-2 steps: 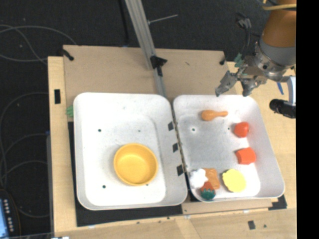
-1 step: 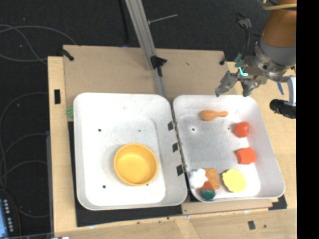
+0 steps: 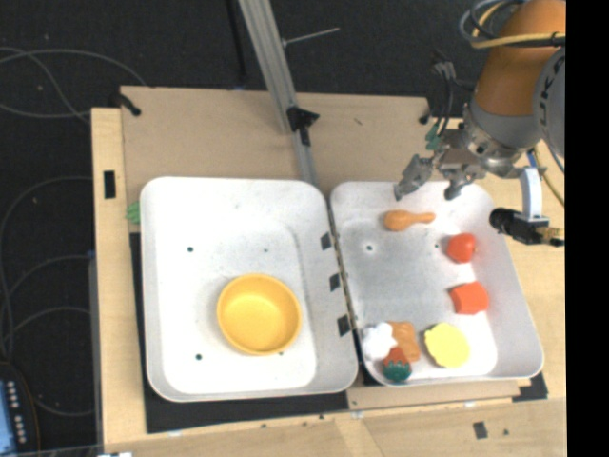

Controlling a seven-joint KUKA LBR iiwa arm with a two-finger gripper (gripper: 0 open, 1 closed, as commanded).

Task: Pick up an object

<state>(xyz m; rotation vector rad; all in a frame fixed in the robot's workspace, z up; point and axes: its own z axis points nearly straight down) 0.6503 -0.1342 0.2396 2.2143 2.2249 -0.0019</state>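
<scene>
Orange drumstick (image 3: 408, 220) lying flat near the far edge of the right bin (image 3: 400, 284), thick end toward the divide between bins, thin end toward the right. Directly above it, gripper (image 3: 426, 184) spread open over the bin's far edge, fingers apart with nothing between them, not touching the drumstick.

Also in the right bin: red ball (image 3: 461, 248) close to the right edge, apart from the drumstick; orange block (image 3: 469, 298) nearer along the same edge; yellow disc (image 3: 447, 346) by the near edge. Packed into the near left corner, a touching cluster: white lump (image 3: 378, 338), small orange piece (image 3: 406, 339), dark green bit (image 3: 397, 372) at the very rim. Middle of this bin bare.

In the left bin (image 3: 181, 227), yellow bowl (image 3: 258, 313) upright, toward the near edge, right of centre.

Beyond the bins, grey metal rail (image 3: 271, 55) slanting down from the far side to the gap between them. Arm (image 3: 514, 65) entering from the right, orange band above the wrist. Brown bench (image 3: 209, 131) underneath both bins.
</scene>
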